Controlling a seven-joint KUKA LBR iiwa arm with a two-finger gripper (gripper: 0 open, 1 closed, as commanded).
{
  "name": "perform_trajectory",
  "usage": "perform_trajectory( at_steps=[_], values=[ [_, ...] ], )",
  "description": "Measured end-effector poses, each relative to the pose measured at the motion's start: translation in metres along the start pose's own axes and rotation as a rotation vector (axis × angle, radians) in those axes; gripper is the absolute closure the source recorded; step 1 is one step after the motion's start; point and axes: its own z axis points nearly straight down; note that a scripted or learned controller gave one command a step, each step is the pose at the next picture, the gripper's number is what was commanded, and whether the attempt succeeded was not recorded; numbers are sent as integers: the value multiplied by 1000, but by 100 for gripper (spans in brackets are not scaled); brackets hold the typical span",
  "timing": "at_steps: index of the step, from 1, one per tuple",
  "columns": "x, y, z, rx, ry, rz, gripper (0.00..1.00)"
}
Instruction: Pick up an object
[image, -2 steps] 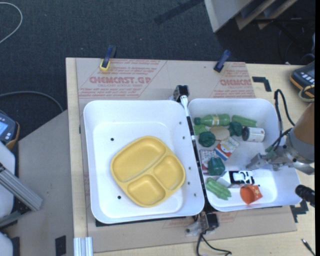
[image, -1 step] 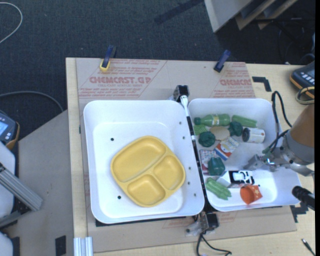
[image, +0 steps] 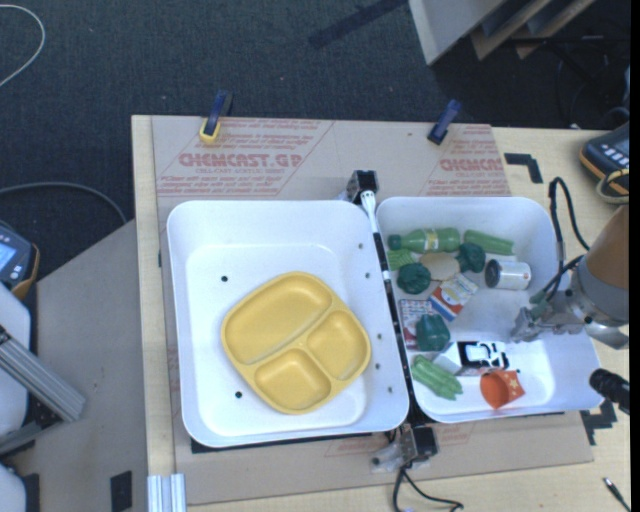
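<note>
Grey gripper (image: 530, 328) low over right bin (image: 545, 215), near its right wall — finger state: cannot tell. Nearest pickable: black-and-white item (image: 482, 353), just left and toward camera. Orange object (image: 500, 386) beyond it — long axes unclear. Yellow divided plate (image: 296, 342) in left bin (image: 200, 300), well apart.

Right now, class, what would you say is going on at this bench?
A robot arm reaches in from the right over the right bin, which holds a jumble of small things: green toy vegetables, a white cylinder, an orange piece and a black-and-white item. Its gripper sits low near that bin's right side, with nothing visibly between its fingers. The left bin holds a yellow divided tray, untouched. The pick looks not yet made.
</note>
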Motion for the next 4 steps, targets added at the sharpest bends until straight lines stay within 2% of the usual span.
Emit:
perform_trajectory(
  at_steps=[2,3,4],
  values=[
    [4,-13,-104,-7,-5,-1,100],
    [4,-11,-132,-6,-5,-1,100],
    [47,-8,-132,0,0,-4,100]
  ],
)
